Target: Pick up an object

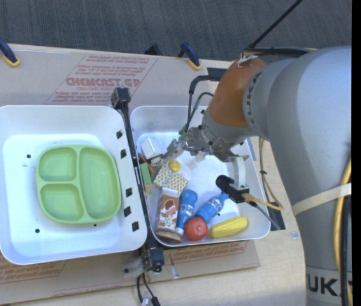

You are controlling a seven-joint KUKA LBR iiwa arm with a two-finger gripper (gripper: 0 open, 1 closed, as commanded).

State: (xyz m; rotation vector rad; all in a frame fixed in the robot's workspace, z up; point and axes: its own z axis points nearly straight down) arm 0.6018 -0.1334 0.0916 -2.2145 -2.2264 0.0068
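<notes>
While claw [182, 146] grip seems unclear, cardboard-topped bench [104, 75], grey carpet [104, 5] behind.

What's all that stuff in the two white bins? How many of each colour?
Green: 1, the divided plate in the left bin.
Blue: 2, two bottles.
Red: 1, a ball.
Yellow: 2, a long piece and a small ball.
Patterned boxes: 2.
Total: 8 that I can tell apart.

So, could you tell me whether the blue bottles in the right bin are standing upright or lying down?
Lying down. Both blue bottles rest on their sides on the right bin's floor, white caps pointing up-screen, beside the red ball.
</notes>
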